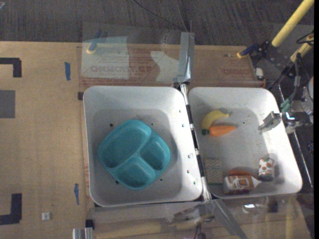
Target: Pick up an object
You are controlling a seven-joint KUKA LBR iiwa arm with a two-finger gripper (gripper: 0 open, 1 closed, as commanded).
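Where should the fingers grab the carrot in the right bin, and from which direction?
Grip the carrot across its thicker orange middle, coming straight down from above. It lies flat, lengthwise left to right, tapering toward the right. The banana sits right against its upper left side, so closing nearer the free right half probably avoids catching it.

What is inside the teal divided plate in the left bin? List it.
The teal plate in the left bin shows three bare compartments, nothing lying in them. Whatever is under the plate is covered.
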